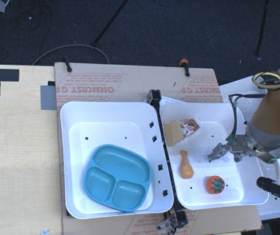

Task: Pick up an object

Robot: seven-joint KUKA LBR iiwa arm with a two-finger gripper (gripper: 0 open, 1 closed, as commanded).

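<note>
The hand [218, 153] is hanging over the bin; I cannot tell its grip. The tomato toy [215, 184] is sitting just below it.

Two white bins are shown: left bin [76, 116], right bin [228, 112]. One blue divided plate [117, 176], one orange gourd-shaped toy [186, 164], one tomato-like toy [216, 184], one tan packet [180, 130] are counted.

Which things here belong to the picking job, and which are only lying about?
For the job: pincer, orange pin-shaped toy, tomato toy, tan sponge, small packet.
Lying about: blue divided plate, red clamp.
</note>
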